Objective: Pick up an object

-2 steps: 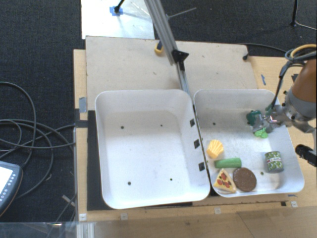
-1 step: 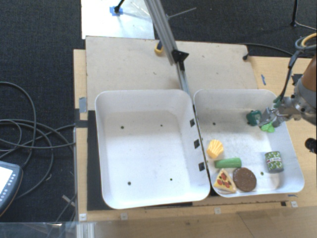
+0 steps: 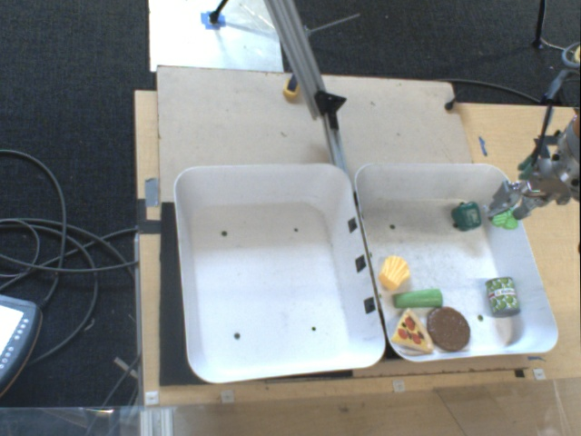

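The right bin holds a dark green block and a light green piece near its far right side, and near the front a yellow shell, green cylinder, pizza slice, brown disc and green can

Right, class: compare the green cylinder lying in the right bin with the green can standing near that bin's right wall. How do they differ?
The green cylinder lies on its side; the green can stands upright. The cylinder is plain bright green; the can is darker, with a patterned label. The cylinder lies close to the pizza slice; the can stands apart. Both are in the right bin.
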`<action>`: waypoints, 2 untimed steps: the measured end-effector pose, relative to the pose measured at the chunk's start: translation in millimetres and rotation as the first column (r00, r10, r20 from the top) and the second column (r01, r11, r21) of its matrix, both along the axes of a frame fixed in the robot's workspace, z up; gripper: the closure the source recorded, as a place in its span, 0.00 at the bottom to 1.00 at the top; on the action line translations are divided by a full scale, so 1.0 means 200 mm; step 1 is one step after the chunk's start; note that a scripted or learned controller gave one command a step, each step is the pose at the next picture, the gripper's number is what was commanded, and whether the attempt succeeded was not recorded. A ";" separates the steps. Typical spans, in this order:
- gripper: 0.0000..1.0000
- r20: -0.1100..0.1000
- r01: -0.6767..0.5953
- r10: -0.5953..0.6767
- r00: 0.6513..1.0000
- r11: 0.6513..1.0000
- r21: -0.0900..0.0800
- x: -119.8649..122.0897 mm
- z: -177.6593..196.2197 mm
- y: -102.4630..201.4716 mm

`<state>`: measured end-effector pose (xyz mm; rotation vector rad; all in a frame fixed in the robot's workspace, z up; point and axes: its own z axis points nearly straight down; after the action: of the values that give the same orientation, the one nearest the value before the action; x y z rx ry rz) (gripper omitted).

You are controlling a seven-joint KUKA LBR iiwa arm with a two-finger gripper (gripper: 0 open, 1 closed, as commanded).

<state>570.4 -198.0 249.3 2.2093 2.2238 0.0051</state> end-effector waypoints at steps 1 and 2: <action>1.00 -0.006 -0.004 0.004 1.000 1.000 0.005 0.03 -0.05 0.28; 1.00 -0.005 -0.005 0.005 1.000 1.000 0.005 0.10 -0.02 0.59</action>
<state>590.6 -80.5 245.9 2.2080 2.2346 0.0057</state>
